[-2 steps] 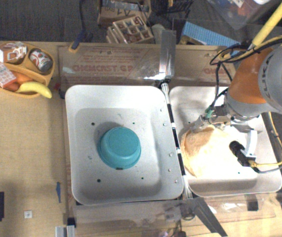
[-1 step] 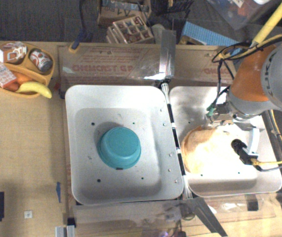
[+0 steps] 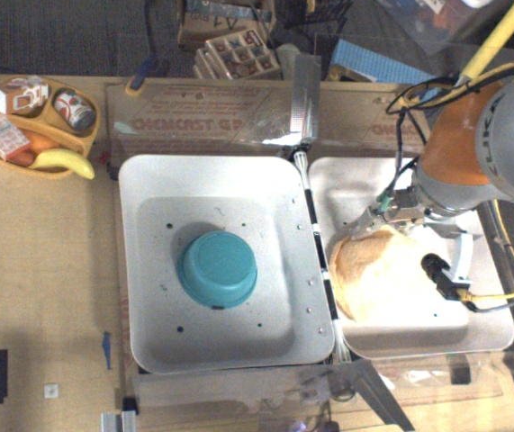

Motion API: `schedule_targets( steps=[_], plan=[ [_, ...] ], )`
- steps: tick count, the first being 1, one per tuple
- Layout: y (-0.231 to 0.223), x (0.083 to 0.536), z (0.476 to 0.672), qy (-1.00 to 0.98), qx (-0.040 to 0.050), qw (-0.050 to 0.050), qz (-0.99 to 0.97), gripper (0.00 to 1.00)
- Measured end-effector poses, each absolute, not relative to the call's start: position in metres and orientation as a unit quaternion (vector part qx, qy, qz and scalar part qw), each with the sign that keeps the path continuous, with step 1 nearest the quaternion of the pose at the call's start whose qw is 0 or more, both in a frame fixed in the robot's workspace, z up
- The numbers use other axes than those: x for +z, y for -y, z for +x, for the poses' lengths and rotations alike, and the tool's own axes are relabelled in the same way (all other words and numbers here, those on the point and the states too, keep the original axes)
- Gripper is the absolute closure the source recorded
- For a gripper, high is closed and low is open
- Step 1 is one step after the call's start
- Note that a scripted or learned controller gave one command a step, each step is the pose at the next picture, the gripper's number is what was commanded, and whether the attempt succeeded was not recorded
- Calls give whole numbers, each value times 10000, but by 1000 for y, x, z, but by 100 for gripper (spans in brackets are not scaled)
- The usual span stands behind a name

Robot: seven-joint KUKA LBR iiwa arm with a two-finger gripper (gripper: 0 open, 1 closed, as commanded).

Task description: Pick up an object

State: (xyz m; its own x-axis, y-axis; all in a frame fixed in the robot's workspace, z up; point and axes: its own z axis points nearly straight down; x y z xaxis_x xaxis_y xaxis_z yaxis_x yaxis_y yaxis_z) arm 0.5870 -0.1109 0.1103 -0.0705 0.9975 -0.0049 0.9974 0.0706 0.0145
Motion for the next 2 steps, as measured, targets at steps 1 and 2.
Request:
schedule_targets(
  steps=[1, 2],
  plan=[
    [95, 89, 583, -7817, 17, 34, 6237, 0],
    [96, 100, 584, -7810, 36, 46, 6245, 100]
  ],
)
